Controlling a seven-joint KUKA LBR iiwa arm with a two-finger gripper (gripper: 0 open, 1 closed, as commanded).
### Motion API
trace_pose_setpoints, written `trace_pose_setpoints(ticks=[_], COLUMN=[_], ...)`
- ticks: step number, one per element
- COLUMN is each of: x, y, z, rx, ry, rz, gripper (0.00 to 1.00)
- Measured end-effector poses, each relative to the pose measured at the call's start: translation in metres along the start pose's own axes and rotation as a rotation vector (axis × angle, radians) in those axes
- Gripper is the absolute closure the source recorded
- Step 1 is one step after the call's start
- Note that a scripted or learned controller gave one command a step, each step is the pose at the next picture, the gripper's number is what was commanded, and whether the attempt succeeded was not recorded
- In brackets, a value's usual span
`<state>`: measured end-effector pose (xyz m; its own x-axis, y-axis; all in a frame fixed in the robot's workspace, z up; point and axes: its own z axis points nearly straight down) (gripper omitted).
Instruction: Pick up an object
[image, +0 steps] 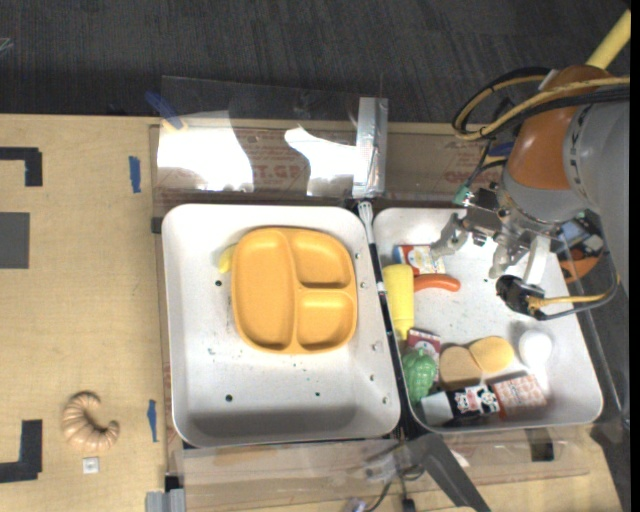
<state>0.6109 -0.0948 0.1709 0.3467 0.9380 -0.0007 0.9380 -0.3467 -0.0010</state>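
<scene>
Orange-banded arm's claw (476, 252) hung open and empty over the right bin (570, 375), where a light, stiff yellow bottle (400, 298) suited a mid-body grip.

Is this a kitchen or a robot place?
Probably a robot lab, not a kitchen. A robot arm hangs over two white bins on a bench marked with tape, and the food inside, like the yellow tray and the carrot, looks like plastic toys.
</scene>
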Motion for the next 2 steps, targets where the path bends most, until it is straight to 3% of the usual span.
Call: trace_pose_setpoints(ticks=[1, 2], x=[0.009, -0.017], y=[0.034, 0.044], z=[-0.013, 0.054], rx=[0.000, 0.009], ry=[0.000, -0.005], rz=[0.504, 0.581], gripper=[0.00, 0.00])
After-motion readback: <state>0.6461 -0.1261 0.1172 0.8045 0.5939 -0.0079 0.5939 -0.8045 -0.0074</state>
